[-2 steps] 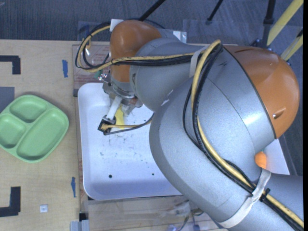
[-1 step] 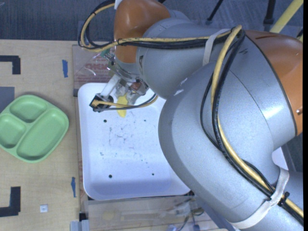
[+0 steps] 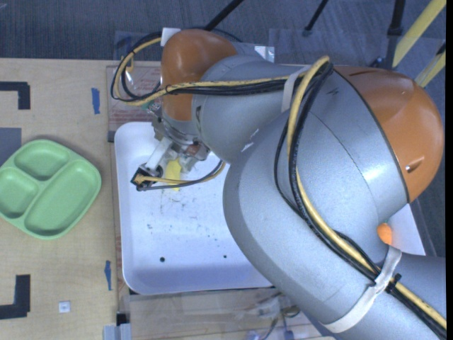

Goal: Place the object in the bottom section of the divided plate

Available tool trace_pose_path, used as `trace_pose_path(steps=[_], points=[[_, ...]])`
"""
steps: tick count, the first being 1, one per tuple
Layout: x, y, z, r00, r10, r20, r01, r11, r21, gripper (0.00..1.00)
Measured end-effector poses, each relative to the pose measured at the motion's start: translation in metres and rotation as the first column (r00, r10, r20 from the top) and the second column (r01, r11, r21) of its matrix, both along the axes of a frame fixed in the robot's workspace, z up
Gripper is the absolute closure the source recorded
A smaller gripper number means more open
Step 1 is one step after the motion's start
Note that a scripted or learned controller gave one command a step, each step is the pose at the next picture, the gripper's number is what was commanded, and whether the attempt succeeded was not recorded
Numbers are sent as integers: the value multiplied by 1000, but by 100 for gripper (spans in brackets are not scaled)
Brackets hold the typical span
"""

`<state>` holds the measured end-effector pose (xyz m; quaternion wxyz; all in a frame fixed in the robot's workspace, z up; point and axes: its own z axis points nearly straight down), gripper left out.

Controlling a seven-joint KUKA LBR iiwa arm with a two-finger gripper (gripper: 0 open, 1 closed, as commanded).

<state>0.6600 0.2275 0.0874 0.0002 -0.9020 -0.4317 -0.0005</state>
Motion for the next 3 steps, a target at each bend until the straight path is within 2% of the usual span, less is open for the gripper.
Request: trace_pose_path(steps=[3], points=[[0,6,32,1000,11,1,-11,1000,-2,100]])
